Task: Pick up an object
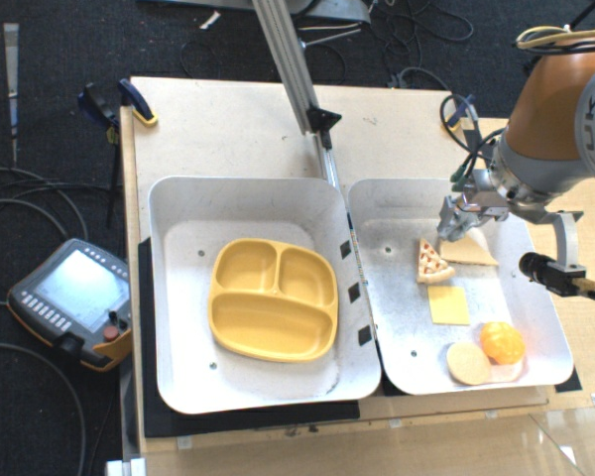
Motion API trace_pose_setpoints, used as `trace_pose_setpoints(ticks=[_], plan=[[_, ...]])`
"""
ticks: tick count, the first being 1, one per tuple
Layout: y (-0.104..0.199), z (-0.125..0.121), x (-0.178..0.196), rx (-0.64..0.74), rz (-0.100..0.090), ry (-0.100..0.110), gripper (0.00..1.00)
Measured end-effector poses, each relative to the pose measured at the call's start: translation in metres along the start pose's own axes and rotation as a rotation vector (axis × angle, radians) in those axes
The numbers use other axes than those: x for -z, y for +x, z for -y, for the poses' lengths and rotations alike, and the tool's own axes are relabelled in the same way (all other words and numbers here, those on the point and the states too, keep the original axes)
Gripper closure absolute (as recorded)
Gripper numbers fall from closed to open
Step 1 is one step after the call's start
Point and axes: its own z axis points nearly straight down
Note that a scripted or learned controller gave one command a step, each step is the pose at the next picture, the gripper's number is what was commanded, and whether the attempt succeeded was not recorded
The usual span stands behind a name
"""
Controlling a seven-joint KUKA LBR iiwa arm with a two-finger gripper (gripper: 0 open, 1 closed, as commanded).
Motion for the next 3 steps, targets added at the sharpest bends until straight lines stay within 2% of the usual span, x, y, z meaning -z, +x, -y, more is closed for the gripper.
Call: trace_pose_setpoints(ticks=[1,3], plan=[[0.048,-0.017,-0.008,0.000,-0.001,0.001,1.00],[0.154,-0.056,0.012,0.000,-0.002,-0.001,1.00]])
